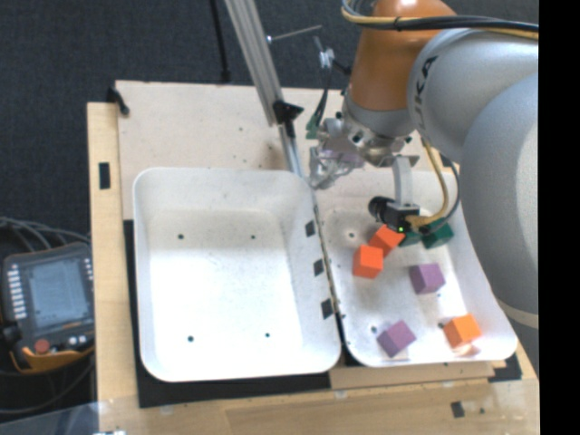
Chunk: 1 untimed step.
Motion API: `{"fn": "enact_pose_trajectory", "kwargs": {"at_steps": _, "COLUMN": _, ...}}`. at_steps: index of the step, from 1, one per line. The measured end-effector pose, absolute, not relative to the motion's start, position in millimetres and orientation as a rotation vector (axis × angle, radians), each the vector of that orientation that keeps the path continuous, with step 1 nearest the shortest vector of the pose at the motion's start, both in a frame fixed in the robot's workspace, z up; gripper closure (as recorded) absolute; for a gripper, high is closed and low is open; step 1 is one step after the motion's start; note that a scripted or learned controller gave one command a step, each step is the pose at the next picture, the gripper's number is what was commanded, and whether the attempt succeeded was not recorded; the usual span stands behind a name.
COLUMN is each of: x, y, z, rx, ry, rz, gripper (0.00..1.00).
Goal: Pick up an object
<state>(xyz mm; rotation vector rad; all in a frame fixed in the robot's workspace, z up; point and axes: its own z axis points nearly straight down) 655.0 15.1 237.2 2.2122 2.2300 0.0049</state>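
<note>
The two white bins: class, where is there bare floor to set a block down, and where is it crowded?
Left bin: its whole floor is bare, wall to wall. Right bin: a bare strip along the dividing wall, below the leftmost orange cube and left of the near purple cube. Crowded beyond: far purple cube, green block, corner orange cube.

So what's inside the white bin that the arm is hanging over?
Three orange blocks, two purple blocks and a green piece lie in the bin. The arm covers its far right side, so anything there is hidden.
</note>
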Motion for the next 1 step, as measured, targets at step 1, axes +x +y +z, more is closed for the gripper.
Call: {"fn": "enact_pose_trajectory", "kwargs": {"at_steps": 1, "x": 653.1, "y": 75.7, "z": 234.0, "rx": 2.212, "ry": 2.23, "rz": 0.004, "gripper": 1.0}}
